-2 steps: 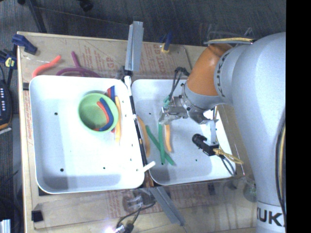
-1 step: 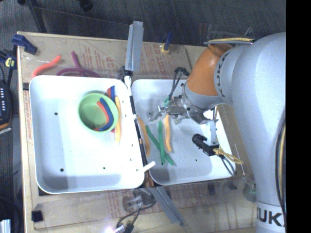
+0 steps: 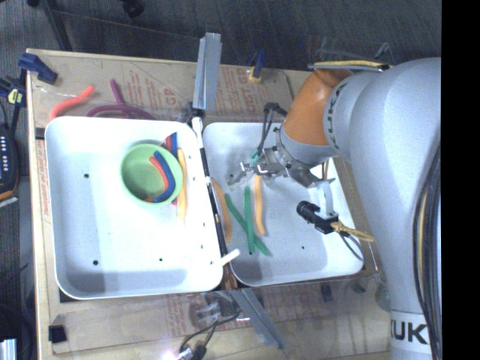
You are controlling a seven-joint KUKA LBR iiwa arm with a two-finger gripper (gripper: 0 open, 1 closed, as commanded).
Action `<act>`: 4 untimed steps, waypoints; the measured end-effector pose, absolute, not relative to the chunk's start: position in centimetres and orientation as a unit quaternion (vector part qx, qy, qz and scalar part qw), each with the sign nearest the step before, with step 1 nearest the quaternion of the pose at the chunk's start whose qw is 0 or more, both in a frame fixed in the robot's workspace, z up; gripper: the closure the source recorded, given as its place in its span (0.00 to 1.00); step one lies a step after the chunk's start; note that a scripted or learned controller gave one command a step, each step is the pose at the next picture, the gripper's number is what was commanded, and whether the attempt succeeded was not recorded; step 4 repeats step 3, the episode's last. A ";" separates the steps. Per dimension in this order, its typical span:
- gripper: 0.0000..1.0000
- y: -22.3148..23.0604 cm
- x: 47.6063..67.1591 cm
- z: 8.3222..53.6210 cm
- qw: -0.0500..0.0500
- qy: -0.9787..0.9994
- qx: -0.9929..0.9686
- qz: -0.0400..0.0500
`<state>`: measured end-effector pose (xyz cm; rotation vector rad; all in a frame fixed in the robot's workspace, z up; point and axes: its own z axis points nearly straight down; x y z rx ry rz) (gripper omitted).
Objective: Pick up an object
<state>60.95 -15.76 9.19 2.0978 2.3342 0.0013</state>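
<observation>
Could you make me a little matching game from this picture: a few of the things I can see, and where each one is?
Things:
1. round green bowl
2. long green plastic sticks
3. orange curved strip
4. robot's hand

Places:
A. on the bare wooden bench, above the left bin's top left corner
B. lying flat in the right bin
C. in the left bin
D. low over the upper part of the right bin

Pairs: 1-C, 2-B, 3-A, 4-D
</observation>
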 end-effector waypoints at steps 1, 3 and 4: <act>1.00 -15.8 61.1 10.4 0.006 0.744 0.668 0.001; 1.00 -15.8 61.2 11.4 0.008 0.745 0.667 0.002; 1.00 -15.8 61.2 11.4 0.008 0.745 0.667 0.002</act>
